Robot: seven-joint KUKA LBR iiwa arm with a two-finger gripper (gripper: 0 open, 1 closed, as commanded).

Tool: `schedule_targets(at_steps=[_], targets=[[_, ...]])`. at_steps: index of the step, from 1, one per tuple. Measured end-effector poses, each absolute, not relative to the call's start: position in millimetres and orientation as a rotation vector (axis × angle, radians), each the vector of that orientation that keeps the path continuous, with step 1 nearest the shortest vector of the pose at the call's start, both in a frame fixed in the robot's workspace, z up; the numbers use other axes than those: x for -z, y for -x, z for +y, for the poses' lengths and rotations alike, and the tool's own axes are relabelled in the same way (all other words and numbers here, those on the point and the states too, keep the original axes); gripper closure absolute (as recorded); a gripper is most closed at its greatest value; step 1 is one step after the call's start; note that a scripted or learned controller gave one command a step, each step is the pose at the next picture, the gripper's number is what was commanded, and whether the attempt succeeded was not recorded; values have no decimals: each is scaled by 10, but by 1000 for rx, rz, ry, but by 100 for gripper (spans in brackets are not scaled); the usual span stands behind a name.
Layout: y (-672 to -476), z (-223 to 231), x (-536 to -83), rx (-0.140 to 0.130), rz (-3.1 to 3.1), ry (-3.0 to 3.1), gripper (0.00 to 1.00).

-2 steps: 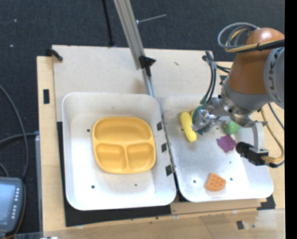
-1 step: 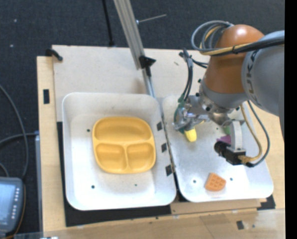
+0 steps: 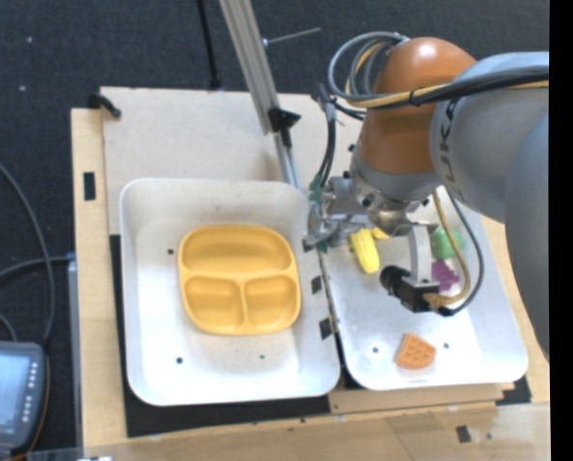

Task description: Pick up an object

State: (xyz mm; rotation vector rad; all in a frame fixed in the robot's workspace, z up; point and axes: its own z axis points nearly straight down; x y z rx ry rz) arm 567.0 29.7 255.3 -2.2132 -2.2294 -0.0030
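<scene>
Nearest us, toward the front of the white bin [image 3: 497, 353] on the view's right, lies an orange waffle-shaped toy [image 3: 415, 351], untouched. Farther in, the yellow corn cob [image 3: 365, 252] rests on the bin floor, just beside the gripper [image 3: 344, 229]. We judge it the likely target, yet nothing looks lifted, so both grasp and raise are left to do. We cannot tell whether the gripper is released or clenched. The cob's long axis runs roughly near to far, its rounded near end leaning slightly rightward. Beyond sit a purple toy [image 3: 446, 275] and a green toy [image 3: 442, 245]; the yellow divided plate [image 3: 238, 279] lies in the other bin [image 3: 142, 257].
</scene>
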Motion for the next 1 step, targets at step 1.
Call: schedule_targets(at_steps=[1], targets=[[-5839,833,-2518,2,-2230,2213,100]])
